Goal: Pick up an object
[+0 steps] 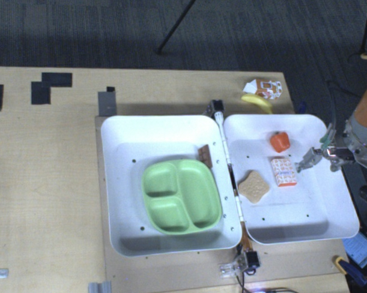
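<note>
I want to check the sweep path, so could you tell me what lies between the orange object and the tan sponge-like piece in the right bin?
In the camera view, the patterned box lies between the orange object and the tan piece.

Arm (364, 127) cut off at right edge

wooden table (47, 196), two white bins side by side, left bin (123, 235), right bin (336, 221), black tape patches (49, 86) far left, yellow-and-white wrapper (261, 92) behind right bin, dark carpet floor (107, 31)
</note>
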Controlling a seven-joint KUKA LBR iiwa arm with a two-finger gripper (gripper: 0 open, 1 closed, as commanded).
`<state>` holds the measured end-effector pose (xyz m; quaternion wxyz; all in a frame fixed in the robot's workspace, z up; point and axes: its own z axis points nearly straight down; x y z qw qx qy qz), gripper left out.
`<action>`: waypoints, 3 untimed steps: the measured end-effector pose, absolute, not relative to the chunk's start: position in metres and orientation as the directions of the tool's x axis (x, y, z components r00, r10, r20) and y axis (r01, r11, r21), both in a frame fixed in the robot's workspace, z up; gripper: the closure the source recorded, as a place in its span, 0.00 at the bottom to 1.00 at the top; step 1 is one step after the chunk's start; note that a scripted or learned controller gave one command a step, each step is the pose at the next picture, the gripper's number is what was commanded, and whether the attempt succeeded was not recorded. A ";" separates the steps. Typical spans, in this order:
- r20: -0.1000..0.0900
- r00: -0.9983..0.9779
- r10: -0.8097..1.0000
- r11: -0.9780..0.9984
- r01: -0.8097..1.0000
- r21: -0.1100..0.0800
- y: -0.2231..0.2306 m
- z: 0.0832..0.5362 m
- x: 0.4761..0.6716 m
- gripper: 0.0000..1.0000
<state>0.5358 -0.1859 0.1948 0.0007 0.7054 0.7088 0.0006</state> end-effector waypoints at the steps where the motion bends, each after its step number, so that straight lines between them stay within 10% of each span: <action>1: -0.001 -0.005 1.000 0.005 1.000 0.007 -0.134 0.086 0.563 0.00; 2: -0.002 -0.006 1.000 0.006 1.000 0.012 -0.134 0.098 0.565 1.00; 3: -0.002 -0.006 1.000 0.006 1.000 0.005 -0.206 0.124 0.640 1.00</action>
